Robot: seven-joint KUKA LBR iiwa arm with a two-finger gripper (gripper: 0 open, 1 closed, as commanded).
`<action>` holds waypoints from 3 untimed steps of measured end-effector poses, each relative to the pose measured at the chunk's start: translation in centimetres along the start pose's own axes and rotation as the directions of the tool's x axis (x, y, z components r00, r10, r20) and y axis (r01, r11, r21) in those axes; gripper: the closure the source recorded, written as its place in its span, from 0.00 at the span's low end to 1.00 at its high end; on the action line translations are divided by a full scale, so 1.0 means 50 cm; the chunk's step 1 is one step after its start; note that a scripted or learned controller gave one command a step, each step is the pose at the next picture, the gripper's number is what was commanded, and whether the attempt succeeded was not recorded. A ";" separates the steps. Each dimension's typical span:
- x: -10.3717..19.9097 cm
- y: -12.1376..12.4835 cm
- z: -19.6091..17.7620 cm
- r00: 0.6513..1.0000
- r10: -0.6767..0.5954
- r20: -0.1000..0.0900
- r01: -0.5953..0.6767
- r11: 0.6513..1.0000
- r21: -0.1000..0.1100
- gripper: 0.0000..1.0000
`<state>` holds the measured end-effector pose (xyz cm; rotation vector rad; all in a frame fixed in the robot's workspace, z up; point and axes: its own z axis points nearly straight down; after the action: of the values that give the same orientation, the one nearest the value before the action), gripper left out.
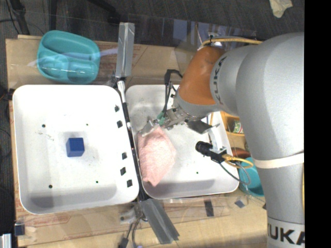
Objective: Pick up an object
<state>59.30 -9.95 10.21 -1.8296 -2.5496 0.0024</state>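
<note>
The gripper (161, 122) is hanging mid-frame in the right bin (217, 186), just touching the pink cloth's (156, 156) top; its grip state cannot be told.

You are looking at a robotics lab cell. A wooden bench (155, 56) carries two shallow white bins (31, 138) clamped together by metal brackets (125, 45). A KUKA-branded industrial arm (269, 112) with exposed cabling (232, 161) occupies the bench.
</note>
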 end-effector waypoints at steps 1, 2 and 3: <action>-0.005 0.027 0.020 0.997 0.074 0.003 -0.074 0.997 -0.004 0.00; 0.003 -0.007 0.021 0.998 0.060 0.000 -0.060 0.998 0.000 0.00; 0.002 -0.006 0.000 0.998 0.057 0.000 -0.057 0.998 -0.001 1.00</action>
<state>59.00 -9.94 10.20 -1.9023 -2.4967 0.0021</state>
